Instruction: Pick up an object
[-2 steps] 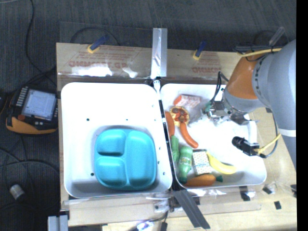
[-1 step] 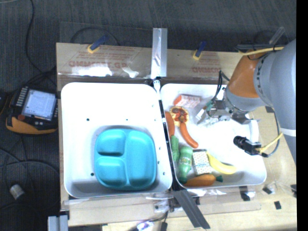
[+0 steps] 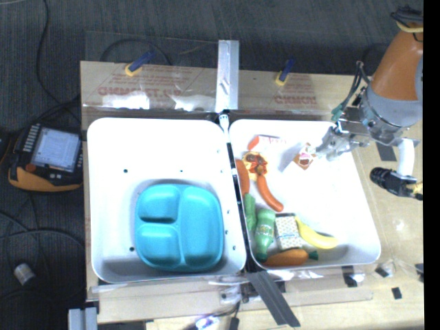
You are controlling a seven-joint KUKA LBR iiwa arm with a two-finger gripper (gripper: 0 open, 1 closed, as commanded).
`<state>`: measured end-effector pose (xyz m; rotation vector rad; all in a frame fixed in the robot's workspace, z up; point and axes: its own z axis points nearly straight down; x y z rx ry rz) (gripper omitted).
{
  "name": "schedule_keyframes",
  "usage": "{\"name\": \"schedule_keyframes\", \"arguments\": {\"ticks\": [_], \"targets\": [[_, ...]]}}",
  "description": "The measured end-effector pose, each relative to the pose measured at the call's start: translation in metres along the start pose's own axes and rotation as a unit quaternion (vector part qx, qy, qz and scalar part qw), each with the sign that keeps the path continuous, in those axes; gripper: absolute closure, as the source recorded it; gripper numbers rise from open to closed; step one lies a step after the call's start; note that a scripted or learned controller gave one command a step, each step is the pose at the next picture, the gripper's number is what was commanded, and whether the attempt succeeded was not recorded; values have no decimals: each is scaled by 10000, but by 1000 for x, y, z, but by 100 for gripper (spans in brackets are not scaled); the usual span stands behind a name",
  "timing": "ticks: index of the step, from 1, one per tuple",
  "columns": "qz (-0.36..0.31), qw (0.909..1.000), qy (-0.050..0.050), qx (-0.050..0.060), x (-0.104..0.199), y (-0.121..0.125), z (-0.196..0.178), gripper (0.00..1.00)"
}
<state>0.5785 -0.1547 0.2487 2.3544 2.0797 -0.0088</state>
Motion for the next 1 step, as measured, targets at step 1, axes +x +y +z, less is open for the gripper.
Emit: {"name": "schedule_keyframes", "arguments": {"ticks": [1], "targets": [[840,9965,9,15,41,21,49,100]]}}
